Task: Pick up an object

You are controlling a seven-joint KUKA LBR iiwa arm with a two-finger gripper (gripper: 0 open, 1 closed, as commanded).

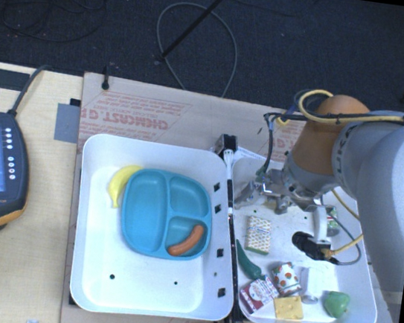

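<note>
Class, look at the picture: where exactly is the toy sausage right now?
The sausage lies in the lower right compartment of the blue divided plate, inside the left white bin, near the wall dividing the two bins.

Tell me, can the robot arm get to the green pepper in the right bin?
Probably yes. The green pepper lies uncovered in the right bin, just below the waffle piece, and the gripper hangs over that same bin with nothing between them.

I see open white floor along the front and left of the left white bin (88, 268), where the blue divided plastic plate (164, 214) leaves room. In the right white bin (360, 312), the grey arm (379, 183) overhangs the back half, and small items crowd the front, leaving narrow gaps.
</note>
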